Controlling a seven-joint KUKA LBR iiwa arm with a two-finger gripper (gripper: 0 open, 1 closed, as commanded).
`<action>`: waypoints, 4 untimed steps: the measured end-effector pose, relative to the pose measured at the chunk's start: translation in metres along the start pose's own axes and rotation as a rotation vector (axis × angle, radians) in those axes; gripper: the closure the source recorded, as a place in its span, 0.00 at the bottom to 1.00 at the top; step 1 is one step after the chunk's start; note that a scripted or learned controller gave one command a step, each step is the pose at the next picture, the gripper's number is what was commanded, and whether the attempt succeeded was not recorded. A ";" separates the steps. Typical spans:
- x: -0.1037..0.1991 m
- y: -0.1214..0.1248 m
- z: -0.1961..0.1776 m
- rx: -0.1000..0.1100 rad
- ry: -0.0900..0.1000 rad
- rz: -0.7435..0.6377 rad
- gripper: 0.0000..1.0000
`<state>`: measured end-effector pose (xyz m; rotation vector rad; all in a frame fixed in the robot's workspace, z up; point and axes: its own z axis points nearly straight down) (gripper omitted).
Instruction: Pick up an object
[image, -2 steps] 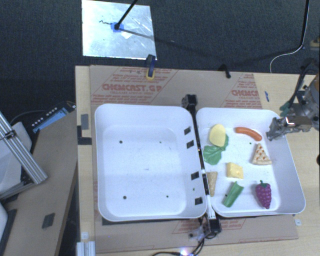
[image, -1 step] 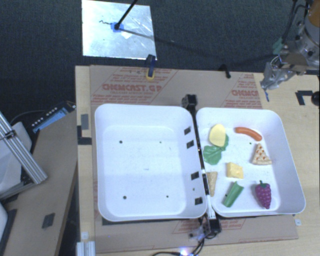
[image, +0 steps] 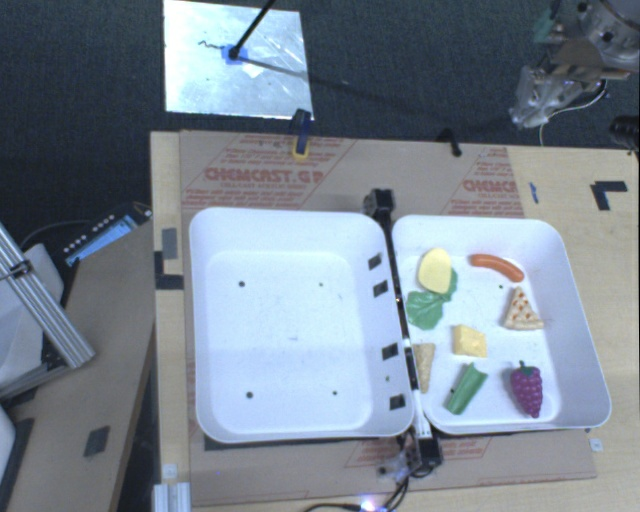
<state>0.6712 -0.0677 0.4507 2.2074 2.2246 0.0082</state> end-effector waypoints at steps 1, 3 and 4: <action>0.024 -0.081 0.002 0.009 0.004 0.001 1.00; 0.062 -0.041 -0.010 0.006 0.003 0.001 1.00; 0.065 -0.001 -0.039 0.002 0.001 0.002 1.00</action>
